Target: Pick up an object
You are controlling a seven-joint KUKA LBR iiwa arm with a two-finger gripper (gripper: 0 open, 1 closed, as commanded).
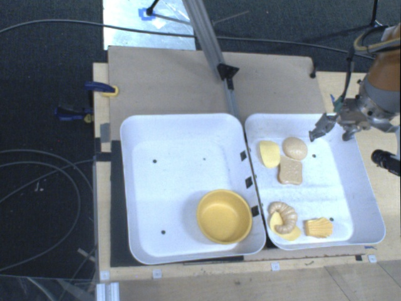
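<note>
My gripper hangs over the far right part of the right bin, its two dark fingers spread open with nothing between them. Just left of it lies a round beige bun, with a yellow wedge beside the bun and a tan square biscuit below it. Nearer the front lie a curled tan pastry on a yellow slice and a ridged yellow chip. A yellow bowl stands in the left bin.
A slanted grey pole crosses the bench's back and ends at the bins' shared wall. A blue and yellow clamp grips the bench's left edge. Cables lie on the dark floor at the left.
</note>
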